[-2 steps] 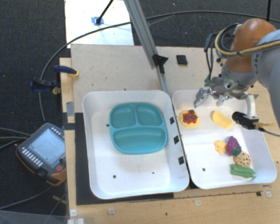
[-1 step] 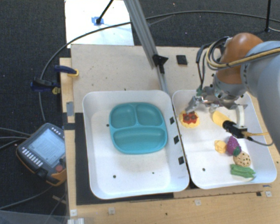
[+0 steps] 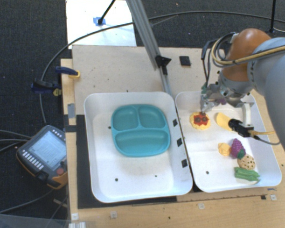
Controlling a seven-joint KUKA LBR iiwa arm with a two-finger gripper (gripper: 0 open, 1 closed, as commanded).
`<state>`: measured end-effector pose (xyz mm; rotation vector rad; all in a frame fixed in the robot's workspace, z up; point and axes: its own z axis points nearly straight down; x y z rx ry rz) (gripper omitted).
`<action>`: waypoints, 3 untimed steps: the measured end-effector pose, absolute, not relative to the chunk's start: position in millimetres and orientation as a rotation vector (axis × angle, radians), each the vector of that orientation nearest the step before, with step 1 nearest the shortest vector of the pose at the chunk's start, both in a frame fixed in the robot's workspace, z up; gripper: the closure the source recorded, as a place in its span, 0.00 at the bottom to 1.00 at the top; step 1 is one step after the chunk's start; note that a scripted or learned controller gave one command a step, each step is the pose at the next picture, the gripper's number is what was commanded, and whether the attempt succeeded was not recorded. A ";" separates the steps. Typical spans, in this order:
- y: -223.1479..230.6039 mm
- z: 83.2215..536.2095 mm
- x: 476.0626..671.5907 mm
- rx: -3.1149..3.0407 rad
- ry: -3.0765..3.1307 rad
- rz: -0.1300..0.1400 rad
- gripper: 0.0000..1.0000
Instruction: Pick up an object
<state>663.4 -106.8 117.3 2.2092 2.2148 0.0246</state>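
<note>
The right bin (image 3: 201,179) holds several toy foods. A small yellow pizza with red topping (image 3: 200,121) lies near its back left. A yellow banana-like piece (image 3: 222,119) sits just right of it. Further forward are a small yellow piece (image 3: 224,149), purple grapes (image 3: 237,147), a speckled cookie-like piece (image 3: 247,162) and a green bean pod (image 3: 247,175). My gripper (image 3: 207,104) hangs over the back of the right bin, directly behind the pizza and close above it. Nothing shows between its fingers.
The left bin (image 3: 103,182) bears a teal divided plate (image 3: 140,130). A grey slanted pole (image 3: 146,31) crosses above the bench behind the bins. Cables and a teach pendant (image 3: 43,154) lie to the left on the floor.
</note>
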 end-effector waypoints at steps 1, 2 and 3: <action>-117.0 173.5 663.5 2.217 2.217 0.006 1.00; -116.8 210.7 664.7 2.214 2.224 0.004 1.00; -63.0 208.2 647.8 2.213 2.230 0.002 1.00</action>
